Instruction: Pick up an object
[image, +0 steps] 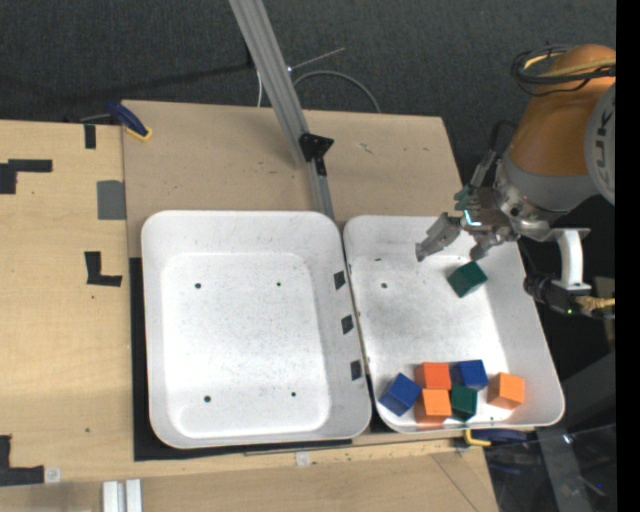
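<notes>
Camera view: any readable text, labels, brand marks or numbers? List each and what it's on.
None can be read.
Bench: black tape marks and a grey patch at the left, shapes rather than letters.
Left bin and right bin: dark dots and specks, no print.
Blocks at the right bin's near end, e.g. the blue block, and the green block near the pincer: plain faces.
Arm: no legible marking.

I see a light brown wooden bench (230, 150) with two shallow white plastic bins set on it side by side, their inner rims touching. The left bin (160, 300) sits on a black mat (138, 350) that shows along its left and lower edges. The right bin (400, 240) lies just beside it. Black tape marks (98, 268) and a grey patch (110, 199) dot my bench's left side.
</notes>
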